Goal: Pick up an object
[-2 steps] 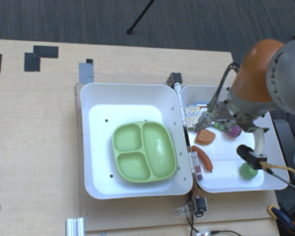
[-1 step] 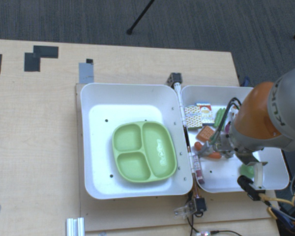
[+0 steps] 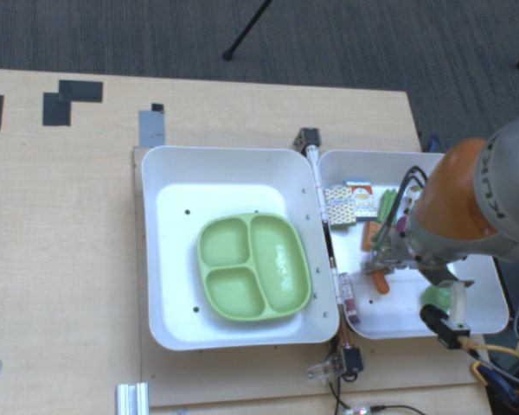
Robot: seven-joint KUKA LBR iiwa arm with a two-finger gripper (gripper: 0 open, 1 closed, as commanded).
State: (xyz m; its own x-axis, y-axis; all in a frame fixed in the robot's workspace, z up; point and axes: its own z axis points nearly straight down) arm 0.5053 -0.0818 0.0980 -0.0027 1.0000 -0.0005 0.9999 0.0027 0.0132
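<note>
Two shallow white bins are seen side by side on the bench (image 3: 60, 232). In the left bin (image 3: 169, 232) a green divided plate (image 3: 253, 267) lies flat, a little toward five o'clock of the bin's middle, with three compartments and nothing in them. The right bin (image 3: 489, 314) carries the loose objects: a patterned packet (image 3: 339, 204) and a small printed box (image 3: 360, 200) lie near its eleven o'clock corner, a green stick-like item (image 3: 387, 204) lies just beside them, an orange piece (image 3: 379, 282) is seen near the bin's middle, and a green lump (image 3: 436, 296) lies toward five o'clock. The arm (image 3: 467, 206) is reached in from three o'clock and is lowered over the right bin, so that the hand (image 3: 382, 259) is placed close above the orange piece, which appears just at its six o'clock side. Whether the hand is released or clenched cannot be told, since its tip is masked by the wrist and cables. No object is seen lifted clear of the bin floor. The task is therefore judged to be at the reaching or grasping step: the approach to a target looks made, while a secure grip and the lift out of the bin are left to be done.
</note>
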